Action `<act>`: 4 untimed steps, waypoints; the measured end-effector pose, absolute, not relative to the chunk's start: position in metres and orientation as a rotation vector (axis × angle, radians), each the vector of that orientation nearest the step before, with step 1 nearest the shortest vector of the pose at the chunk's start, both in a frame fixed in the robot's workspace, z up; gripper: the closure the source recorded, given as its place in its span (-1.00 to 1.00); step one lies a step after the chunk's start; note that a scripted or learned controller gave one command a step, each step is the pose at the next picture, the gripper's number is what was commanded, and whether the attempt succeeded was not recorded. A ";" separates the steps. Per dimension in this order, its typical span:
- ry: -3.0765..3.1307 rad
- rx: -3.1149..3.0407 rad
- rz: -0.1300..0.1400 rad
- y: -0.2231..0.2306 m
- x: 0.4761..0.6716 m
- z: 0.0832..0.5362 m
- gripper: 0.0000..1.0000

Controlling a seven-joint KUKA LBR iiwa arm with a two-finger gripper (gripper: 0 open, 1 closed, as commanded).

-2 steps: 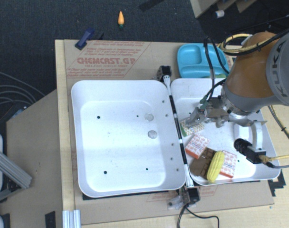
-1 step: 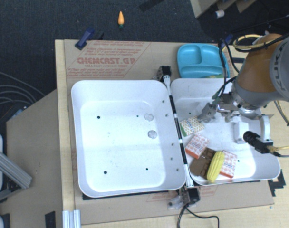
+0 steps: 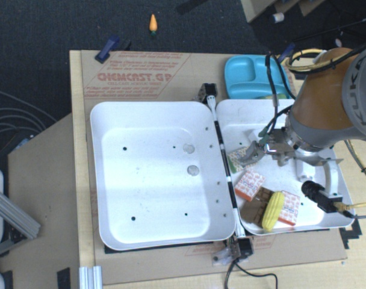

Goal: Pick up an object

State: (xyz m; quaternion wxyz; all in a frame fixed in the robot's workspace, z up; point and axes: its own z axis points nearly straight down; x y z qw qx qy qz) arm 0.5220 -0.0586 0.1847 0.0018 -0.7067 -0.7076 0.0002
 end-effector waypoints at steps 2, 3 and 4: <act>-2.220 -2.219 0.001 -0.095 0.479 0.140 -1.00; -2.222 -2.220 0.000 -0.094 0.523 0.084 -1.00; -2.222 -2.223 -0.002 -0.094 0.523 0.094 1.00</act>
